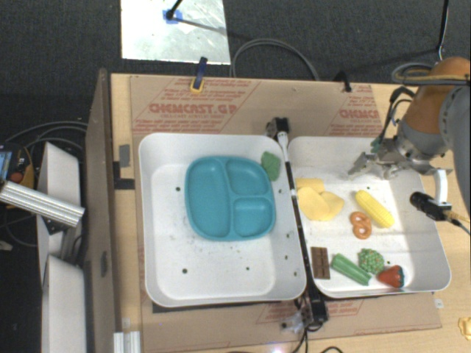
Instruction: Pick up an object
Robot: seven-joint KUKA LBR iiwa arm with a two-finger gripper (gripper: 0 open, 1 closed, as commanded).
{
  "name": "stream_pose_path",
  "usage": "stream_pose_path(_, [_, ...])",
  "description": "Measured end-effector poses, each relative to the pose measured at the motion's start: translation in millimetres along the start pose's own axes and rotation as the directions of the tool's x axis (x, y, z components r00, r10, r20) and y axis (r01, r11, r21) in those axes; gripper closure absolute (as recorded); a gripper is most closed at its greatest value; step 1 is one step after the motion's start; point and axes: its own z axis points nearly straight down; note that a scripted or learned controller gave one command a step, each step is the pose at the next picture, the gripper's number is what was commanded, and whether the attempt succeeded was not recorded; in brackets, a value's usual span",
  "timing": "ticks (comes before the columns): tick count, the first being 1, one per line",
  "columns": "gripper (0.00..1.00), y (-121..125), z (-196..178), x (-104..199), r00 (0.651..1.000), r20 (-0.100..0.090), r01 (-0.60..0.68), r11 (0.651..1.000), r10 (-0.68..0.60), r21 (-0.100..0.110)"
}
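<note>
Overhead, the grey arm's claw [377, 163] hovers with fingers spread apart and nothing between them, near the back of the right shallow white bin [434, 271]. Just in front of it lies the yellow plastic corn cob [374, 208], beside a small orange ring [360, 225]. A teal divided plate [229, 198] sits in the left white bin [169, 285].

Arm [434, 120] in from the right, gripper [377, 164] over the right bin's [434, 267] far edge, nothing between its spread fingers. Right bin: corn [374, 208], yellow slices [318, 201], orange ring [360, 225], brown block [320, 262], green stick [349, 268], broccoli [371, 259], strawberry [391, 276]. Left bin [165, 271]: teal tray [229, 197], green piece [271, 165] touching its far right corner.
</note>
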Motion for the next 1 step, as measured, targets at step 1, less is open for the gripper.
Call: stream_pose_path(1, [0.0,-41.6,-0.1,46.0,1.0,-0.004,0.0,1.0,0.0,0.008])
